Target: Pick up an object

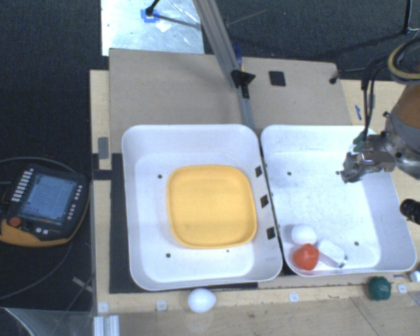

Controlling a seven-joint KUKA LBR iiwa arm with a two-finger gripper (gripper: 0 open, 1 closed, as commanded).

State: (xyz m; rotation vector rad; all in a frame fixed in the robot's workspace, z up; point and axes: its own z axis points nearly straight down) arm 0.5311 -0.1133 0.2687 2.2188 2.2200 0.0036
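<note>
- The end effector (355, 165) is hanging over the upper right part of the right bin (315, 145), and I cannot tell its state from this slanted view; nothing is showing in its grasp.
- The pickable things are clustering in the near corner of the right bin: a white egg-shaped ball (303, 234), a red ball (306, 257) just in front of it and looking to be touching it, and a white block (332, 251) just beside the red ball.
- The white block is lying flat with its long axis running from upper left to lower right; the two balls are giving no clear direction.
- The left bin (143, 208) is carrying a yellow plate (211, 205) lying flat, roughly square with rounded corners.
- Risk, as I am judging it: the cluster is sitting well apart from the end effector, so a descent from here would probably be closing on bare bin floor.
- Risk: the three things are crowding each other against the bin wall, so the end effector could be nudging one aside or hitting the rim.
- Risk: the round balls could be rolling away from a glancing touch.
- Another white ball (201, 299) and a green ball (379, 288) are lying on the table (301, 306) outside the bins.
</note>
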